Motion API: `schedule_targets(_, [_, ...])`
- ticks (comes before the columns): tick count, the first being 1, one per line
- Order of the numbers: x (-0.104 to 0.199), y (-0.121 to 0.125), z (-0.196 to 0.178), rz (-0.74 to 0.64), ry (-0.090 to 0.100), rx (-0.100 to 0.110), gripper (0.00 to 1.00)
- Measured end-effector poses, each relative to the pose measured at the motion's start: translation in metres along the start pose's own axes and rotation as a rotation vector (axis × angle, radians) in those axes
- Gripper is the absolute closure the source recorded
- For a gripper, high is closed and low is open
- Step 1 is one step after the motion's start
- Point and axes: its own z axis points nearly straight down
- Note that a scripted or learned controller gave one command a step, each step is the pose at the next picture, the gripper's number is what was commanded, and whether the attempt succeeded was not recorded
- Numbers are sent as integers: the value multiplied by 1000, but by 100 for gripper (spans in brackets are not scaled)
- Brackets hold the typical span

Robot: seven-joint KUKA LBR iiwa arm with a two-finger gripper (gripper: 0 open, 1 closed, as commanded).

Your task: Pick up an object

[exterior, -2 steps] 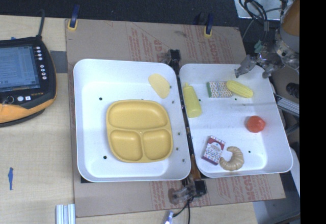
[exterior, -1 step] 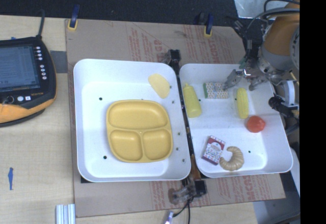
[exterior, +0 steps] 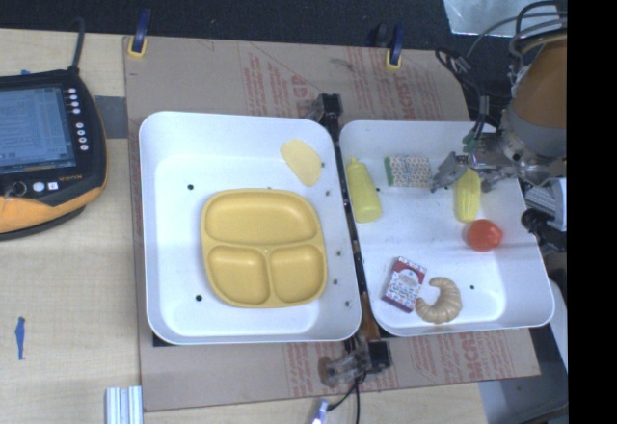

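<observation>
Camera view: gripper (exterior: 468,172) fingers spread over corn (exterior: 467,196) in R bin (exterior: 540,302); tomato (exterior: 484,235) just below, packet (exterior: 409,171) to left.

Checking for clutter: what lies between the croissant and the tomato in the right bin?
Bare white bin floor, per the camera view; croissant and tomato stand apart.

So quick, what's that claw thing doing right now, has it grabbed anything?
Gripper: over the right bin, fingers spread either side of the yellow corn. Whether it has actually gripped it cannot be told.
</observation>
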Motion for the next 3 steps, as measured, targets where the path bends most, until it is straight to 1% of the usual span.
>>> schedule_targets(1, [-26, 56, -31, -1, 0, -6, 0])
schedule_targets(2, [-21, 28, 29, -1, 2, 6, 0])
schedule_targets(3, [-26, -24, 31, -1, 1, 4, 0])
